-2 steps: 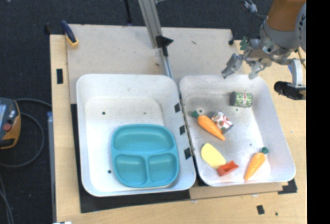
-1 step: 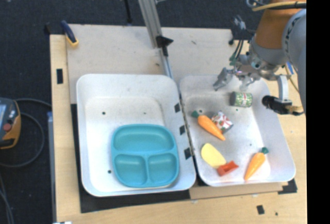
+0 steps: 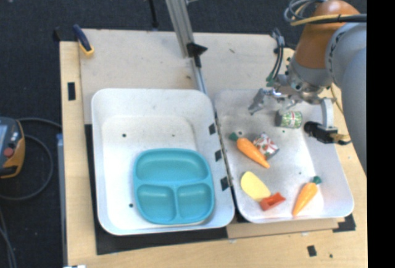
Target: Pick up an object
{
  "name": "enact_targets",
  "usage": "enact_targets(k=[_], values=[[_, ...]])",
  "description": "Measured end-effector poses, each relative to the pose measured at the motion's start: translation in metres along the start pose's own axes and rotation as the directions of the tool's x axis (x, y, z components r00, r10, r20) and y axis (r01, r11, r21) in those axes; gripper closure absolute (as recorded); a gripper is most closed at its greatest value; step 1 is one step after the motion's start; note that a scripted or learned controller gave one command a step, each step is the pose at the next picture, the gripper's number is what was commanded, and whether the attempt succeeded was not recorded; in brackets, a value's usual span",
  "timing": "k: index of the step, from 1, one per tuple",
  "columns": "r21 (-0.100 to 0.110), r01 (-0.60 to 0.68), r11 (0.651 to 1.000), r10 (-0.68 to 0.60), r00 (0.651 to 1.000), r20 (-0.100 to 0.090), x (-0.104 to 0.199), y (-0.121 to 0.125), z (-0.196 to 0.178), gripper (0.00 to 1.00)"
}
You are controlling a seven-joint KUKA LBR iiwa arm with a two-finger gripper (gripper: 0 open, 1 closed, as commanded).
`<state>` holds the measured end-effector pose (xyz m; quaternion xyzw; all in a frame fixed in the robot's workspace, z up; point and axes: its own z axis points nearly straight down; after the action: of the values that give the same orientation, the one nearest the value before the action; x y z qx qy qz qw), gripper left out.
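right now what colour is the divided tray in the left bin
Light blue, turquoise; the tray shows best in the camera view.

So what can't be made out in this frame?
- Pincer: too small and blurred in the camera view to tell if it is open or shut.
- Small green-and-white object: too blurred to identify.
- Crumpled red-and-white item beside the carrot: detail unreadable.
- Arm: cut off by the right edge.

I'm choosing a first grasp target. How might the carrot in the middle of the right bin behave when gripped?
The carrot looks like stiff moulded plastic, so probably light and rigid. Its tapered, rounded body may slip or roll between fingers. It touches a small wrapped item, which could get nudged.
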<state>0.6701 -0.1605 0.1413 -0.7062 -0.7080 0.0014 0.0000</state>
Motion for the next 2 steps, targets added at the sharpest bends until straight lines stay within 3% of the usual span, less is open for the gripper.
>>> enact_targets(k=[1, 2], values=[[-0.007, 0.001, 1.0, -0.001, 1.0, 0.002, -0.001, 0.002, -0.015, 1.0], [-0.01, 0.002, 1.0, -0.002, 1.0, 0.0, -0.007, 0.007, -0.079, 1.0]])
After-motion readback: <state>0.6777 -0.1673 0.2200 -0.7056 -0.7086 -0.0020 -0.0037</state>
